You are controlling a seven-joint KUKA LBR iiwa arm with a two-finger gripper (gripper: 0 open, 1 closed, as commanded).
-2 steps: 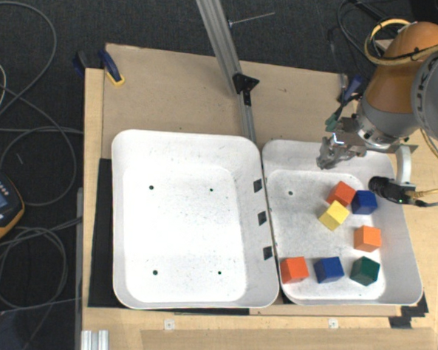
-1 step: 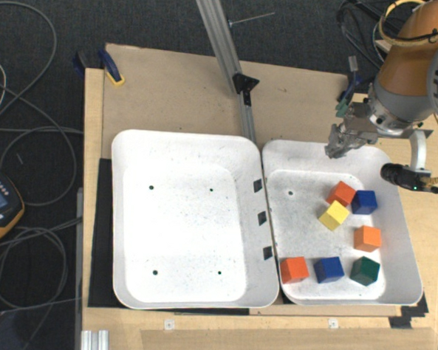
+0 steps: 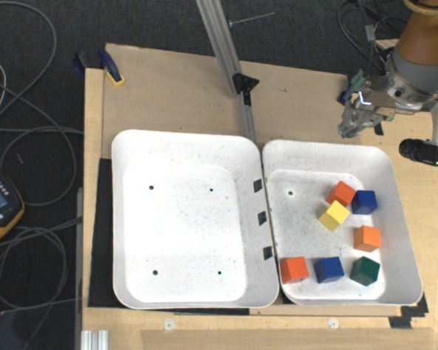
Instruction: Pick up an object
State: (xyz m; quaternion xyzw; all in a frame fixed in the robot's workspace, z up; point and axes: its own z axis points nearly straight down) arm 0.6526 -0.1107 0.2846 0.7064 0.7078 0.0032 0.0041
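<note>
Clearly at the approach step, nothing lifted yet; jaws (image 3: 353,121) hanging at upper right of the frame, over bare bench (image 3: 172,86) just beyond the far rim of the right bin (image 3: 396,181); too small and shadowed to tell how far apart they stand, and nothing seen held between them.

Candidates for the pick all lying in the right bin, toward the right of the frame: an orange cube (image 3: 342,193) and a blue cube (image 3: 364,202) touching or nearly so near the bin's upper part; a yellow cube (image 3: 334,214) just below and beside the orange one, turned at an angle; another orange cube (image 3: 367,237) a little lower to the right; along the near wall a row of three, orange-red cube (image 3: 294,269), blue block (image 3: 329,269), green cube (image 3: 364,270), set slightly apart from each other. Left bin (image 3: 132,150) at centre left.

Next move, by judgement: travel toward the lower part of the frame and inward over the right bin, then descent onto one cube; best chosen with room on both sides, such as the lone orange cube at right, rather than the crowded trio above; wrist alignment with the cube's faces likely needed, and care near the bin wall for the bottom row.
</note>
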